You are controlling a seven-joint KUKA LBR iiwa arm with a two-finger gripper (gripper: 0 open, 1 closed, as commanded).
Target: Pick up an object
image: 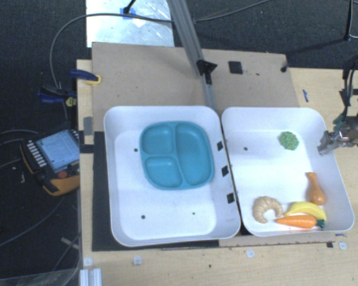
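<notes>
robot lab, white bins (167,234), loose cables (65,25), clamps (83,76)

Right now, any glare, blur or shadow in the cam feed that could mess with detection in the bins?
Camera view: soft overall, slightly low resolution. The right bin floor is bright and washes toward white, yet the green ball, croissant, banana and carrot stay distinct. Blue plate is evenly lit. The gripper at the right edge is blurry.

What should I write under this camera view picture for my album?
Robot hand waits at the right bin's edge near toy food, with a blue plate in the left bin.
</notes>
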